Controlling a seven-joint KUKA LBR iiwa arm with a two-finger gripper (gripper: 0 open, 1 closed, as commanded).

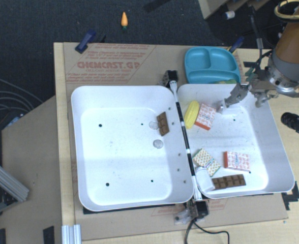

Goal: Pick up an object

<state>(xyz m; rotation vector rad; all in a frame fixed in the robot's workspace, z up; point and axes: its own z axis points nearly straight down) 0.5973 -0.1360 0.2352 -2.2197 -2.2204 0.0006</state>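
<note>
Nearest, at the right bin's (279, 151) front edge: a brown chocolate bar (229, 181), lying flat. Just behind it, a red-and-white packet (237, 160) and a checkered packet (206, 159) near the divider, apart from each other. Left bin (88, 151): a small brown bar (162, 123) near its right wall, two round pale discs (156, 134) close by. Farther back in the right bin, a yellow object (191, 114) touching a white-and-red box (205, 117). Gripper (233, 97) sits above the right bin's back part, right of that box, nothing visibly between its fingers; open or closed, cannot tell. Behind the bins, a blue tray (210, 65) on the board. Beyond the bench, a blue clip (85, 41) and a small orange thing (124, 19).
</note>
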